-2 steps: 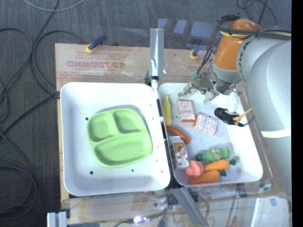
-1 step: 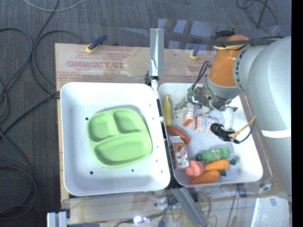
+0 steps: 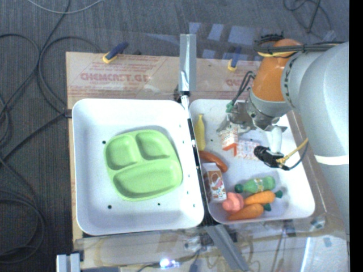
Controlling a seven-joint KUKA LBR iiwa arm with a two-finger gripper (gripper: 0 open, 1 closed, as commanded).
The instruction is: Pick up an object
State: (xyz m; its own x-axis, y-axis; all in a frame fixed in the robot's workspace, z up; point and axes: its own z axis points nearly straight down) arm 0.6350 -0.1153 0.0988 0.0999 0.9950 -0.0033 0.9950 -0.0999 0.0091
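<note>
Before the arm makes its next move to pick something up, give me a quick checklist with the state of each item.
1. Gripper is over the right bin: ok.
2. Something sits under it to grab: ok, a small white and orange carton.
3. Carton between the fingers: cannot tell.
4. Neighbours clear of the carton: not ok, the yellow banana and the sausage lie close.
5. Green divided plate stays out of the way in the left bin: ok.
</note>
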